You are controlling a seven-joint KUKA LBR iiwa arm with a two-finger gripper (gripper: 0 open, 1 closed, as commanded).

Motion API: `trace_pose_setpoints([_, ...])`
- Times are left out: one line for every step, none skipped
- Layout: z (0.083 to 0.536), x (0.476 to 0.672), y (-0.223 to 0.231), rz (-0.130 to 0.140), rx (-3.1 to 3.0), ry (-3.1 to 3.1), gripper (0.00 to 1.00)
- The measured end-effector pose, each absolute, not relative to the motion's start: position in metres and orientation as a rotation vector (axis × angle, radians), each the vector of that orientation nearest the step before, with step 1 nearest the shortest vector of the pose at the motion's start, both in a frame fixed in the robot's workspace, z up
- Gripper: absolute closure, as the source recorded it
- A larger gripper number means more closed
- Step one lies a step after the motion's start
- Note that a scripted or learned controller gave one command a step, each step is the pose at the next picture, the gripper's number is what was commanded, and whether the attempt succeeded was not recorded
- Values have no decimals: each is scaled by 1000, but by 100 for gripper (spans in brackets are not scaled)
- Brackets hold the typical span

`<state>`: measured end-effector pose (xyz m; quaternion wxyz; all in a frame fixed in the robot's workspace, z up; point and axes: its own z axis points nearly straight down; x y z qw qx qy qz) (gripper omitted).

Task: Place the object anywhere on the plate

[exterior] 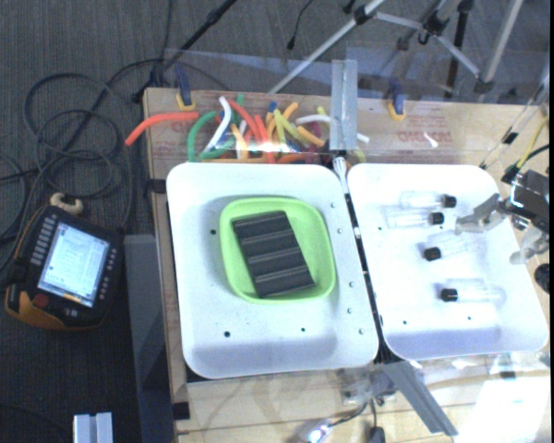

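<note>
Scattered across the right bin [535,330] lie four clear tubes [468,293] with black caps. Left bin [194,330] holds one lime-green squarish plate [325,247] bearing a dark ribbed block [272,254]. Gripper [489,212] hovers at the right bin's far right; its grip is unreadable.

Bright, slightly soft, glare on bins [258,358]

The gripper [487,212] reaches in low from the right edge, its fingers pointing leftward, their spread unclear.
</note>
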<state>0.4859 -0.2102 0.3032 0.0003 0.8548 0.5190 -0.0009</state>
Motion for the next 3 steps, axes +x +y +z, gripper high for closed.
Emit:
trace_pose_setpoints([406,485,-210,-1,2769,1473,0])
trace_pose_setpoints([434,485,-213,-2,2843,1331,0])
trace_pose_setpoints([428,485,-216,-2,2926,1140,0])
